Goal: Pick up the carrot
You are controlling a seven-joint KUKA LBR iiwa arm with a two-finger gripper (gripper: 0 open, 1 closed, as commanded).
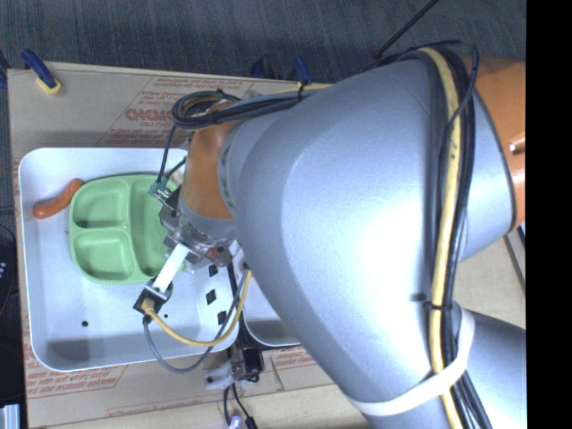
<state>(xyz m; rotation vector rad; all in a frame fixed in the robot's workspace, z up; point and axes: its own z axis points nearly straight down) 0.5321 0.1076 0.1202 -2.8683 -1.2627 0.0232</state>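
Carrot (54, 202): laid in the left bin (54, 329), against the far-left corner of the green plate (103, 208).
Gripper (181, 232): placed over the plate's right edge, apart from the carrot; whether it is released or clenched cannot be told.

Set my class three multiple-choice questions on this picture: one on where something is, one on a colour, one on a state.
1. Where is the carrot?
A. In the right bin
B. In the left bin, at the divided tray's left rim
C. Under the tray

2. What colour is the divided tray?
A. Green
B. Blue
C. Red

3. What is the carrot's state?
A. Lifted above the bin
B. Cut in pieces
C. Lying whole in the bin, apart from the arm

Answers: 1 B, it lies by the tray's upper-left rim; 2 A, the tray is pale green; 3 C, it rests in one piece, left of the arm.
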